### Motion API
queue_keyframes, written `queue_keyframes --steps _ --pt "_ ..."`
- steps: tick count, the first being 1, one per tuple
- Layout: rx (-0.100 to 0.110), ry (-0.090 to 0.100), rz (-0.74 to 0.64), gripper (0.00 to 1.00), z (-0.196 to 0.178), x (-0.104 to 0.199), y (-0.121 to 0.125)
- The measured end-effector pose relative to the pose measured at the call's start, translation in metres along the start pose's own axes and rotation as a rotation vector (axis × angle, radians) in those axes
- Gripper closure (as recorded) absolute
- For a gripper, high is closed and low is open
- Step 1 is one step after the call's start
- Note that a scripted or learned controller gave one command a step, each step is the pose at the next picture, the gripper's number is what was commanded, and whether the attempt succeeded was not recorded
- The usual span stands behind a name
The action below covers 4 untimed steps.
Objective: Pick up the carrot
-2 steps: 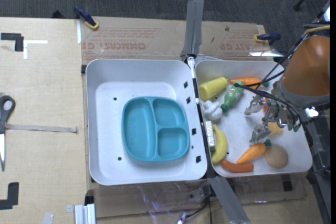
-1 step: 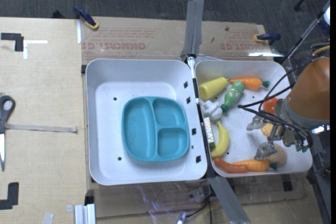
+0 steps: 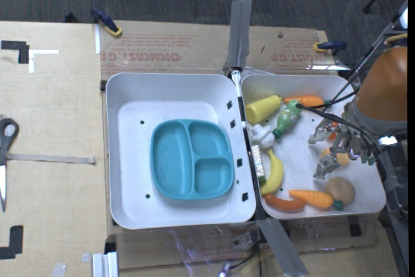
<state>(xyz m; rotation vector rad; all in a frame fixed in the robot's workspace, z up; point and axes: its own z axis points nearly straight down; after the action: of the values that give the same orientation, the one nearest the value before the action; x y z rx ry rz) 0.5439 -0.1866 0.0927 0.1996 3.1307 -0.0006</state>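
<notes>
Two orange carrot-like toys lie in the right bin [image 3: 369,207]. One carrot [image 3: 314,198] with a green tip rests near the bin's front wall, between a red sausage-shaped toy [image 3: 283,204] and a brown round toy [image 3: 340,191]. A second, slimmer orange carrot [image 3: 305,101] lies at the back wall. My gripper [image 3: 323,150] hangs over the right half of this bin, above and behind the front carrot, its two fingers spread open with nothing between them. Small orange and yellow bits show right beside the fingers; I cannot tell what they are.
A yellow toy [image 3: 262,108], a green bottle [image 3: 287,119], a white toy [image 3: 262,135] and a banana [image 3: 275,172] crowd the right bin's left side. The left bin [image 3: 123,159] holds a teal divided plate [image 3: 192,159]. Scissors [image 3: 5,139] lie far left on the bench.
</notes>
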Motion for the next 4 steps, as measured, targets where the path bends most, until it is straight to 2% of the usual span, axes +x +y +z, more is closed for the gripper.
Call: queue_keyframes --steps 1,2,3,4 --pt "0.001 -0.002 0.107 0.00 -0.001 -0.043 -0.020" --pt "0.001 -0.002 0.418 0.00 -0.020 -0.103 -0.022" --pt "0.001 0.002 0.381 0.00 -0.095 -0.053 0.034" --pt "0.001 0.001 0.300 0.00 -0.121 0.004 0.046"
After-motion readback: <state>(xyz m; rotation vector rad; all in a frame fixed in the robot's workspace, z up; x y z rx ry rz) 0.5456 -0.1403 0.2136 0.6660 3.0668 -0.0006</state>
